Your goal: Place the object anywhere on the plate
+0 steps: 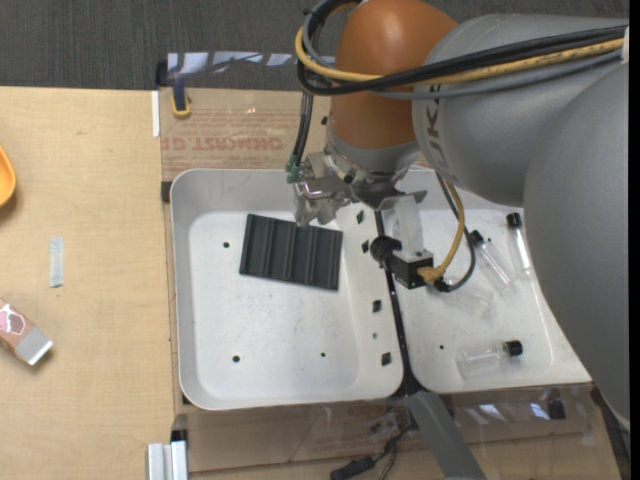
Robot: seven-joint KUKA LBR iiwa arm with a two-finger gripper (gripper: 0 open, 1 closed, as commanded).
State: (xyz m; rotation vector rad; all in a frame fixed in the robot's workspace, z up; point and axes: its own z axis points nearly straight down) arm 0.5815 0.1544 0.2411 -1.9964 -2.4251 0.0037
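My gripper (318,196) hangs over the left bin (182,268), right at the upper edge of the dark ribbed slab (291,252) that lies flat on the bin floor. I take that slab to be the plate. The wrist hides the tip from above, so I cannot tell whether the gripper is spread or closed, and nothing can be made out in it. The likely objects are the clear vials with black caps. One lies near the front of the right bin (560,363), a capped vial (490,356) on its side, and another vial (497,261) lies further back, well apart from the slab.

What worries me most is an empty release. If nothing is carried, letting go here does nothing, and the task stands where it is. If something is carried, I am over the slab's rim rather than its middle. A drop from here could catch the edge and tip off onto the white floor. A round vial would be worse, since it could roll along the ribs and off. Coming down too hard could also shove the slab, which looks loose — it sits slightly askew in the bin.
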